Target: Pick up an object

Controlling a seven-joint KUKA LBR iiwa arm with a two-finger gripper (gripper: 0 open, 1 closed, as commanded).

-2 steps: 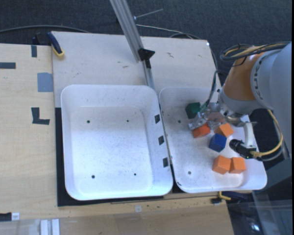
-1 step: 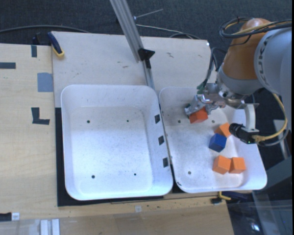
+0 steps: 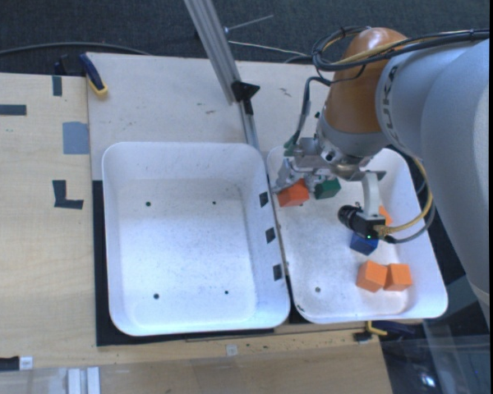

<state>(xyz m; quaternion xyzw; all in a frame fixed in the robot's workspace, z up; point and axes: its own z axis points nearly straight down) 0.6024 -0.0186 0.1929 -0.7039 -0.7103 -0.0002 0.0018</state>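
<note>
A yellow-and-blue handled clamp (image 3: pixel 94 74) lay at the bench's far left corner, beside patches of dark tape on the pale wood. The left shallow white plastic bin (image 3: pixel 115 220) sat on a black mat, its speckled floor bare. A slanted silver aluminium rail (image 3: pixel 215 39) ran down from the top edge to the seam between the bins.

The right shallow white plastic bin (image 3: pixel 431 302) touched the left one along that seam. Near its far left corner hung the two-finger metal gripper (image 3: pixel 297 179), under the grey arm's orange band (image 3: pixel 363 80). A small orange block (image 3: pixel 293 194) sat right at the gripper's tip, and a small green block (image 3: pixel 327 189) lay just beside it to the right; whether the fingers were apart or clamped on the orange block could not be told.

Further right, a small blue block (image 3: pixel 363 243) lay beneath a black cable fitting. Two orange cubes (image 3: pixel 384 277) rested touching each other near the bin's front right corner.
</note>
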